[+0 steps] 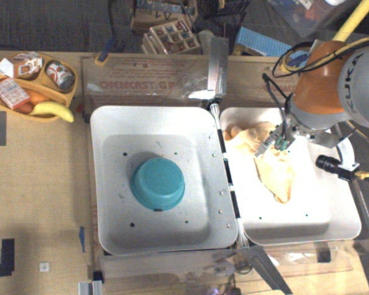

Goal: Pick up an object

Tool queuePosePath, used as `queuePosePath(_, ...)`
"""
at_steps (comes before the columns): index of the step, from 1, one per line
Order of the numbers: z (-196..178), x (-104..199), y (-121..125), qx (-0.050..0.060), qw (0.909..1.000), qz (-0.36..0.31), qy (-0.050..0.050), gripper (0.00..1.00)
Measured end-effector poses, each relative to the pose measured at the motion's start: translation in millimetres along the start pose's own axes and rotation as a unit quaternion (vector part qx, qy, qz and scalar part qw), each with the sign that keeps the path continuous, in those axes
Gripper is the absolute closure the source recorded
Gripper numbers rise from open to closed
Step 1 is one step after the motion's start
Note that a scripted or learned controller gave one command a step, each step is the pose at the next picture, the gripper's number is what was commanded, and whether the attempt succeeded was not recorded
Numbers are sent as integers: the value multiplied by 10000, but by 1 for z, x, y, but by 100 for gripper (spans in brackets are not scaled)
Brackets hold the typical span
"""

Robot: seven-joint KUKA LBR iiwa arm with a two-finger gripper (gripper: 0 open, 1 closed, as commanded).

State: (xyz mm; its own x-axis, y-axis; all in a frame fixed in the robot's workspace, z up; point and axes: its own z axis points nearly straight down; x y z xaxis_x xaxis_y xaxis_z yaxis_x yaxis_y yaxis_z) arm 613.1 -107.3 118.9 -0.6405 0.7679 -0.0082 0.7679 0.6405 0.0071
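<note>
A pale yellow cloth lies crumpled in the right bin, with a bunched part toward the bin's far left corner. My gripper hangs over the cloth's upper end, right at the fabric, which rises to a narrow peak beneath it. Whether the fabric is pinched cannot be made out. A teal bowl sits upside down in the middle of the left bin, well away from the gripper.
The arm's orange band and black cables hang over the right bin's far right side. A yellow tray with a banana and food items stands on the bench at far left.
</note>
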Motion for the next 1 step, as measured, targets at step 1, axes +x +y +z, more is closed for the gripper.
queuePosePath(1, -66, 12, 56, 26, 9883, 1526, 15, 100)
